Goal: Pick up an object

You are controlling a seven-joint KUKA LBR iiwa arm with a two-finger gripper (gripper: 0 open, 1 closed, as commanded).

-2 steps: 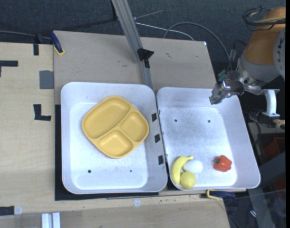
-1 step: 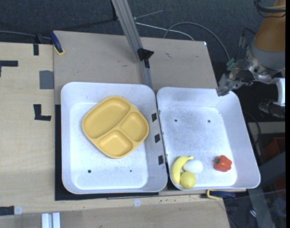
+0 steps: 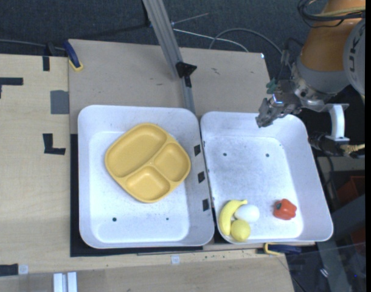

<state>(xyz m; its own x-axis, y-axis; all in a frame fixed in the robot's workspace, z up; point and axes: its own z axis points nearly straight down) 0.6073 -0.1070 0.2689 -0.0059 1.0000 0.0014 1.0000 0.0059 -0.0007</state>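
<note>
Bins sit side by side on the table [image 3: 131, 72], seen from the one camera above. The left bin [image 3: 88, 175] holds a yellow tray [image 3: 148, 162] with three compartments, lying roughly in its middle. The right bin [image 3: 264, 163] holds the small things, all bunched along its near edge: a banana [image 3: 230, 211] at the near left corner, a white egg [image 3: 249, 213] touching it on the right, a lemon [image 3: 240, 229] just nearer than both and pressed against them, and a red pepper [image 3: 284, 209] a little apart to the right.

My arm [image 3: 331, 47] comes in from the right, and my tool [image 3: 267, 115] hangs over the far edge of the right bin, near its far right corner. It is small and dark at this angle, so I cannot tell how it is set, and I see nothing in it. No object lies under it; the bin floor there is bare.

I judge this to be the approach step, with no pick made yet. Any of the four small things would do, and the pepper looks the easiest, since it stands free of the others. My next move would be to travel toward the near side of the bin, centre over the pepper, then come down around it. The banana, egg and lemon touch one another, so a grasp there risks nudging its neighbours.
</note>
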